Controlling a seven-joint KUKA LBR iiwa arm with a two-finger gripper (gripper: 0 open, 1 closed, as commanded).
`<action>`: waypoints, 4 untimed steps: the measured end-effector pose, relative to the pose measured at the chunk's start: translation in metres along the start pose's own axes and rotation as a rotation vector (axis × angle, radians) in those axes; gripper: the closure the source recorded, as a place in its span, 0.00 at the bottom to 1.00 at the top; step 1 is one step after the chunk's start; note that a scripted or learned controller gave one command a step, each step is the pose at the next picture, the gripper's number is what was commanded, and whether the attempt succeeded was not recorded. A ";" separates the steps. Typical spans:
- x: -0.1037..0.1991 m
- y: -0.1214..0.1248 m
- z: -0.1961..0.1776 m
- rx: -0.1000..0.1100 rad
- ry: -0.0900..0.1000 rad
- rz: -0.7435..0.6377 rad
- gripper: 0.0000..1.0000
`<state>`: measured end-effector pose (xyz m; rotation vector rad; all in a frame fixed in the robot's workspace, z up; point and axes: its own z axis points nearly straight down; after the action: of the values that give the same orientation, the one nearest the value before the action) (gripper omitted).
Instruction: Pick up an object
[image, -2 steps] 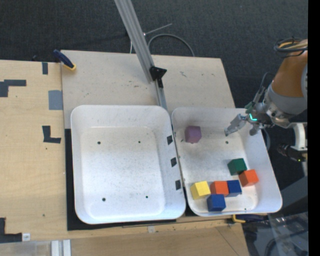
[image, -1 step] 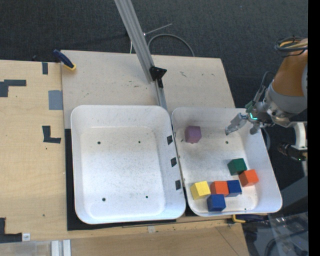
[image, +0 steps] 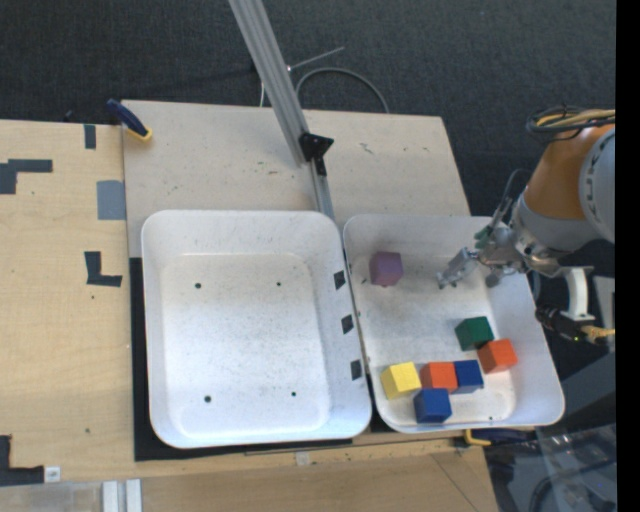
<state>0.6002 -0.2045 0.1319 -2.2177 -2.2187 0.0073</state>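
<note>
The gripper (image: 455, 272) is seen over the right bin (image: 545, 400), near its far side; whether it is wide or narrow cannot be told, and nothing is seen held. The purple block (image: 386, 268) lies just to its left, apart from it. The other blocks are clustered nearer the bin's front edge.

Two bins sit side by side on the tabletop (image: 230, 150) — the right bin (image: 540, 400) holds a lone block (image: 386, 268) far-left and a cluster of blocks (image: 450, 372) near.
</note>
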 end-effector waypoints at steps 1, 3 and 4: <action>0.001 0.000 0.040 -0.005 -0.001 -0.001 0.00; -0.004 -0.002 -0.027 -0.007 -0.001 0.000 1.00; 0.003 -0.003 -0.088 -0.012 -0.002 -0.002 1.00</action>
<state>0.5975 -0.2017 0.2203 -2.2226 -2.2272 -0.0040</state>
